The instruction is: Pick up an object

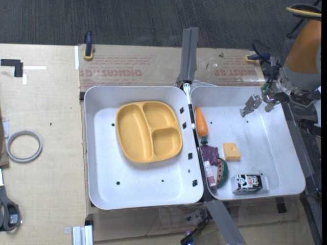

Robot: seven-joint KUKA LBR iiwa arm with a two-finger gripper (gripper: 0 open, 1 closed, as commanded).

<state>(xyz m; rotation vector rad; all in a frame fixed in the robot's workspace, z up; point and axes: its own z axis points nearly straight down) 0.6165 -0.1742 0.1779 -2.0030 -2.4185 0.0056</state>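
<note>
My gripper (pixel 250 106) hangs over the far part of the right bin (pixel 271 147), open, with nothing between its fingers. In that bin, an orange carrot (pixel 201 122) lies along the left wall. Purple grapes (pixel 209 152) and a watermelon slice (pixel 221 172) sit below the carrot. A yellow cheese block (pixel 231 151) rests near the middle, and a black-and-white milk carton (pixel 248 183) lies at the front. All of these are left of and nearer the front than the gripper. A yellow divided plate (pixel 149 131) lies in the left bin (pixel 97 177).
The grey and orange arm (pixel 305 50) comes in at the upper right. A grey divider (pixel 189 55) stands between the bins at the back. A tape roll (pixel 23 146) and scissors (pixel 7 214) lie on the wooden bench at left.
</note>
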